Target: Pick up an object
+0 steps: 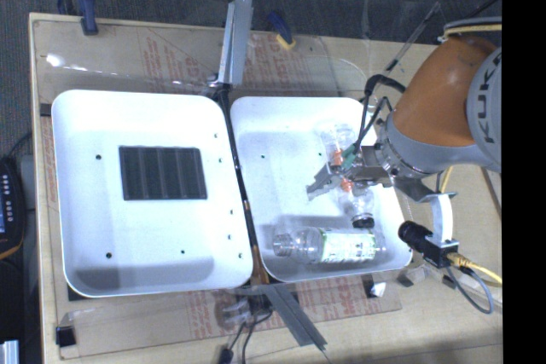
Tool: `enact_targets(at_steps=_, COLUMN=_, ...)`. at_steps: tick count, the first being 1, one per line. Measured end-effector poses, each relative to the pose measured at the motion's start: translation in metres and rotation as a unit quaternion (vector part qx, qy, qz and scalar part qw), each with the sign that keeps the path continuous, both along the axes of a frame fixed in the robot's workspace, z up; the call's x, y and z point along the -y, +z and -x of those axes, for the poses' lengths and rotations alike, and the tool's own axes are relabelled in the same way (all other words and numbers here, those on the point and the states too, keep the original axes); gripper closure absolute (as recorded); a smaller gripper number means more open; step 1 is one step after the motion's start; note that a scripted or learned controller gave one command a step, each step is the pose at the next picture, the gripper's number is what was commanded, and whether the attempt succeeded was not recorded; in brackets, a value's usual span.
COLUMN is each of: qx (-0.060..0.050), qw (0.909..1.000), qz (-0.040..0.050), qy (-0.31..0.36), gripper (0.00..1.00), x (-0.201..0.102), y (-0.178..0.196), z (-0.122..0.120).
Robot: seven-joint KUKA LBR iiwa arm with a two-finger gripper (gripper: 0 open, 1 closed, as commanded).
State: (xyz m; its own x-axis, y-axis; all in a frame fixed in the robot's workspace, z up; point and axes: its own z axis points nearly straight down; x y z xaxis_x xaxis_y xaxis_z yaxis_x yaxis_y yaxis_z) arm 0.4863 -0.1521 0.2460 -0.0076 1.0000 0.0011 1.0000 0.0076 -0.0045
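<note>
The pick looks not yet done — the arm (444,106) has its jaws low over the right bin (264,141), near its right wall, and I cannot tell whether they are open or gripping anything. A clear plastic bottle (328,245) lies along the bin's near edge — long axis left-right, neck pointing left.

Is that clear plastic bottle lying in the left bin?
No, the bottle lies on its side in the right bin, near its front wall.
</note>
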Motion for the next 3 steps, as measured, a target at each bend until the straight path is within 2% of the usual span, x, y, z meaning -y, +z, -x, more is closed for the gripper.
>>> enact_targets(at_steps=1, qx=0.000, qw=0.9999, qz=0.0008, qy=-0.016, gripper=0.00, x=0.038, y=-0.034, z=-0.044)
enact_targets(at_steps=2, qx=0.002, qw=0.9993, qz=0.0008, qy=0.036, gripper=0.00, x=0.052, y=-0.059, z=-0.071)
enact_targets(at_steps=3, qx=0.002, qw=0.9983, qz=0.0009, qy=0.058, gripper=0.00, x=0.056, y=-0.081, z=-0.090)
